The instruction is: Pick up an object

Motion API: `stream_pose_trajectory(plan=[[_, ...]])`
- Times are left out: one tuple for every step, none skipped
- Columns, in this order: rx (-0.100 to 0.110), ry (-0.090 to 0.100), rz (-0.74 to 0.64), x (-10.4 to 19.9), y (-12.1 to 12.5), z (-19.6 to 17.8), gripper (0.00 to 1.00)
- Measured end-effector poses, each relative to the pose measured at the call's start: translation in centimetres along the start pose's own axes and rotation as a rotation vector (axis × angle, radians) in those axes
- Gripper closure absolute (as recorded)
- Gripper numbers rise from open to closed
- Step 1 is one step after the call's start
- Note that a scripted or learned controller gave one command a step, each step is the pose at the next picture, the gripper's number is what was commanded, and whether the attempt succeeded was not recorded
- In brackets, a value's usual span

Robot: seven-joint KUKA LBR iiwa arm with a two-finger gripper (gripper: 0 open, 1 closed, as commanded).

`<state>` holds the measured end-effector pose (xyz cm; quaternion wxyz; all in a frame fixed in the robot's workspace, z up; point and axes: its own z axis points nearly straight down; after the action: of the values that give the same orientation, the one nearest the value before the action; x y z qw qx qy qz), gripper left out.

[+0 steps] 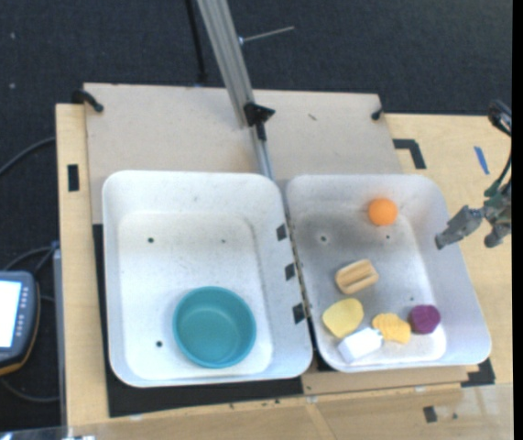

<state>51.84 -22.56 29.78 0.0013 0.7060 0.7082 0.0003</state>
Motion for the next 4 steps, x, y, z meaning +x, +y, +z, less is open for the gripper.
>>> stream_pose_trajectory(plan=[[0.000, 0.000, 0.000, 0.0, 0.0, 0.0, 0.00], [0.005, 0.001, 0.002, 0.9, -0.2, 5.2, 0.00], [0.005, 0.000, 0.004, -0.1, 0.0, 10.1, 0.00], [0.006, 0.001, 0.004, 0.8, -0.2, 14.9, 0.00]])
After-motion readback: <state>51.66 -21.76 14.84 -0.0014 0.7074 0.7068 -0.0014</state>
